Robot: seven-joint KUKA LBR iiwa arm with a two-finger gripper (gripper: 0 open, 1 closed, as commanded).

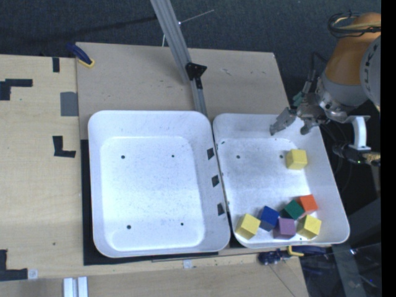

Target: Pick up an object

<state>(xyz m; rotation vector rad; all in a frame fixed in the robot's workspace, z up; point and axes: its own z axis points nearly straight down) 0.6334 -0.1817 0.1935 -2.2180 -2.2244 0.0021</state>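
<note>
Hovering over the right bin's far edge, the hand is spread apart, grasping nothing; its arm is cut off. A yellow cube lies near, others cluster at the near end.

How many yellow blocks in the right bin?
3. One yellow block alone near the bin's upper right; another at the cluster's left end; a third at its right end. None obviously hidden.

The arm is grey and rounded, with a broad orange band above the wrist and a second orange patch at its upper edge. Dark cables loop beside the upper joint. The wrist narrows to a metallic block with teal fittings, ending in the pincer, whose two slim grey fingers look pointed.
</note>
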